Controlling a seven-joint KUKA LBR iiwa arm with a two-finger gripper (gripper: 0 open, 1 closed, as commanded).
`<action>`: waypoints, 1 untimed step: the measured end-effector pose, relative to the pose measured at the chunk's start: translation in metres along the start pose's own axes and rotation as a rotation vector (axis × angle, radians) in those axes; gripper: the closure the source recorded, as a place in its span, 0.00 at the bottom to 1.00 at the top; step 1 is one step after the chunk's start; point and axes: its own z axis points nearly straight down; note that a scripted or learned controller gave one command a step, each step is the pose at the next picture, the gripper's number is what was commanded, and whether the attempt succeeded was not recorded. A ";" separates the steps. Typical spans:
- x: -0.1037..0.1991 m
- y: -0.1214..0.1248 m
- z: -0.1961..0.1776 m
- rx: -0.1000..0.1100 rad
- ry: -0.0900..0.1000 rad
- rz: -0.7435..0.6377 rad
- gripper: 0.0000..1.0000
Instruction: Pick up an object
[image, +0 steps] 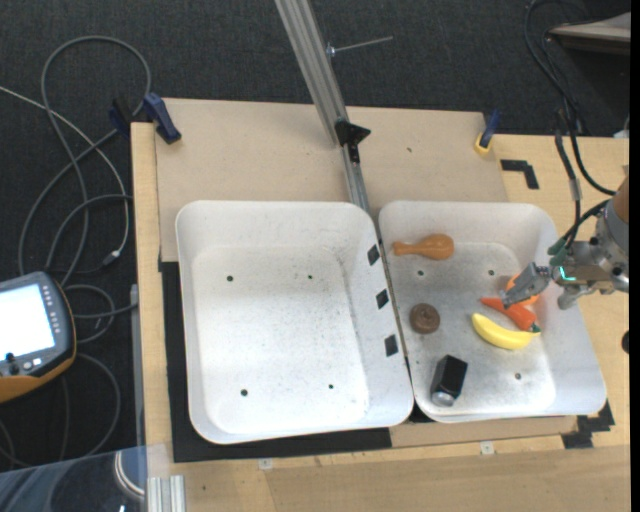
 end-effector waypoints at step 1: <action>0.004 0.007 0.046 0.006 0.002 0.000 0.00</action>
